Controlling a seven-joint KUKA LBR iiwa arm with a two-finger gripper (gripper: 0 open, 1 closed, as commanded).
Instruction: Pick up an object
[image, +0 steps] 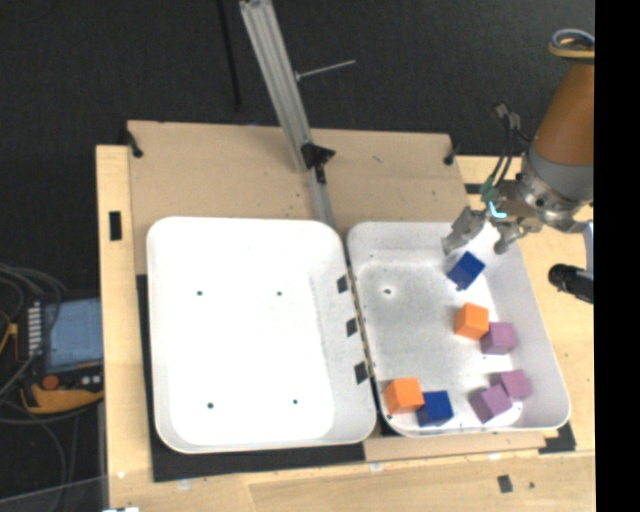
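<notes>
Near-edge blue cube (435, 407) and orange cube (404, 393) sit in right bin (400, 262); farther, gripper (482, 238) spread wide above tilted blue block (466, 270)

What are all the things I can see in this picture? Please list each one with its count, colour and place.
bins: 2, white, side by side on the bench; left bin, right bin
blue blocks: 2, in the right bin; one at the far side under the claw, one at the near edge
orange blocks: 2, right bin; one mid-right, one at the near edge touching the blue one
purple blocks: 3, right bin, right side;
metal pole: 1, grey, slanting behind the bins
box: 1, blue, left of the bench
arm: 1, grey and orange, from the right
claw: 1, above the far blue block
</notes>
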